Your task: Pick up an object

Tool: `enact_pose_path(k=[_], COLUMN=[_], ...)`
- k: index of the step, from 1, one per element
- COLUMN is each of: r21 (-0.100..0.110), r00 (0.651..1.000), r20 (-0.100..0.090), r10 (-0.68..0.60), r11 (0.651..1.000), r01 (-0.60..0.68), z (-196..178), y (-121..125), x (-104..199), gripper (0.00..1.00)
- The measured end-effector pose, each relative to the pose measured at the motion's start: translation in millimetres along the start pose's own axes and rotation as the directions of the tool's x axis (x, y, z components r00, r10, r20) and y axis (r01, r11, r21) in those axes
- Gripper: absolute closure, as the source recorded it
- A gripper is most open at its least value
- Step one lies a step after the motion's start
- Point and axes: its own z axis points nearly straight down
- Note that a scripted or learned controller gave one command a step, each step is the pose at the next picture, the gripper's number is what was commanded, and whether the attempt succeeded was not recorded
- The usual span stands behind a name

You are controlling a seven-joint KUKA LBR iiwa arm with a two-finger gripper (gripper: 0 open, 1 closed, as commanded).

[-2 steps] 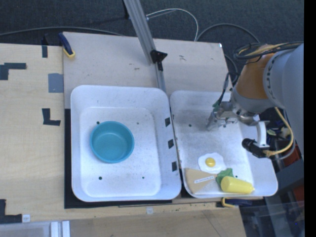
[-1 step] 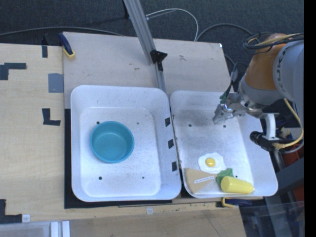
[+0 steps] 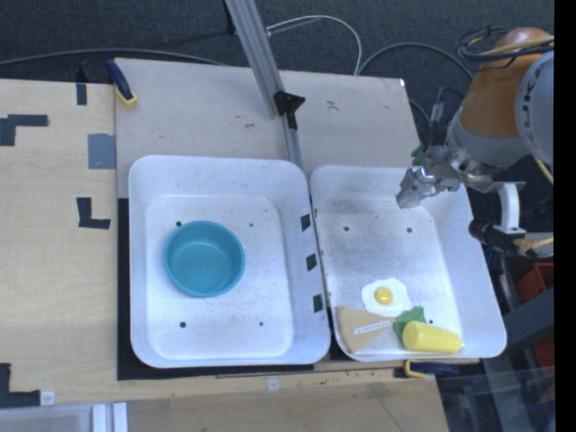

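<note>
Grey metal end effector [image 3: 416,190] at 2 o'clock over right shallow white plastic bin [image 3: 468,268], grip state can't tell; fried egg toy [image 3: 384,296], tan wedge [image 3: 363,328], yellow corn-like toy [image 3: 430,337] at 5 o'clock; round blue plastic bowl [image 3: 205,258] in left bin [image 3: 144,241]

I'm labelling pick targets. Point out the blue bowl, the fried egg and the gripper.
blue bowl [image 3: 205,259]: camera view, inner floor.
fried egg [image 3: 384,296]: camera view, yolk.
gripper [image 3: 410,193]: camera view, fingertip end.
</note>
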Motion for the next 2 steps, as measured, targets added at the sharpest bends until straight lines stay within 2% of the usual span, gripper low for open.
enact_pose_path(k=[1,2], r21=[-0.001,0.006], r00=[1.0,1.0], r20=[0.0,-0.002], r10=[0.0,-0.004], r11=[1.0,1.0], r01=[0.0,0.004], z=[-55.7,-58.9], y=[11.5,9.1], x=[2.5,59.9], gripper=[1.0,1.0])
